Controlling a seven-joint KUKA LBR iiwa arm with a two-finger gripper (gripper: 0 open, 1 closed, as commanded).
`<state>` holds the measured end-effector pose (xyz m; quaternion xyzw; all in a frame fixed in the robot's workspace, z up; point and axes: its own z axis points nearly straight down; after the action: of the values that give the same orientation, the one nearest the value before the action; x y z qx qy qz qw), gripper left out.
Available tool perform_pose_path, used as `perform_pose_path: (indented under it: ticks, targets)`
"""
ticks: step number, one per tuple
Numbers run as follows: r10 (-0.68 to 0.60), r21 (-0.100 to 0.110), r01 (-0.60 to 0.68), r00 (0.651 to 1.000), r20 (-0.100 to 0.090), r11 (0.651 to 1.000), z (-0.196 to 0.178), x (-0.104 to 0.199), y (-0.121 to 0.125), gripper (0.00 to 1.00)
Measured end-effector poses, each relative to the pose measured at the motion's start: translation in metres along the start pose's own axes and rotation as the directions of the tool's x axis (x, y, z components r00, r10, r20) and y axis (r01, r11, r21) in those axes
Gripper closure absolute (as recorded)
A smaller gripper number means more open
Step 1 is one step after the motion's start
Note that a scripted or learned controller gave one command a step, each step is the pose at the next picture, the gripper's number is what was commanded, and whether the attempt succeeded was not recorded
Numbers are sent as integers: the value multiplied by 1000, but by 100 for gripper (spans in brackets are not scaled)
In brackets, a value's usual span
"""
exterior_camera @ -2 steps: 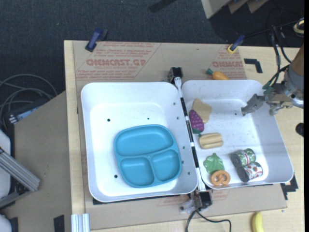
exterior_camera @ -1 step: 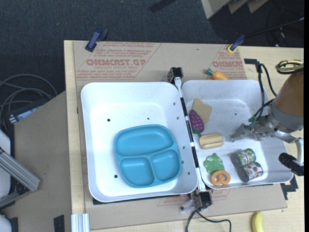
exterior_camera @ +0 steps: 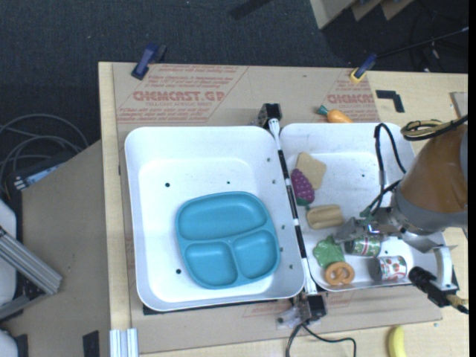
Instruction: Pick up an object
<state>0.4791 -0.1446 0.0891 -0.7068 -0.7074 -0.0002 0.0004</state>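
The right bin point(exterior_camera: 349, 134) holds several small items: a tan bread slice point(exterior_camera: 312, 169), purple grapes point(exterior_camera: 302, 187), a tan block point(exterior_camera: 325, 216), a green leafy piece point(exterior_camera: 327, 253), a pretzel point(exterior_camera: 340, 274) and two small cans point(exterior_camera: 364, 247) point(exterior_camera: 392, 268). My gripper point(exterior_camera: 362, 231) hangs low in this bin, right over the upper can and just right of the tan block. The arm's orange band point(exterior_camera: 439, 173) covers the bin's right side. Nothing is visibly lifted.
A blue divided plate point(exterior_camera: 227, 238) lies in the left bin point(exterior_camera: 149, 155). A small carrot point(exterior_camera: 336, 115) rests on the bench behind the right bin. A banana tip point(exterior_camera: 396, 342) pokes in at the front right. Clamps sit between the bins.
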Motion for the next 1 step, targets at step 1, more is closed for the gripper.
perform_pose_path:
  ticks: [1]
  targets:
    - [2,-3,-2,1000,1,1000,-11,-1,1,100]
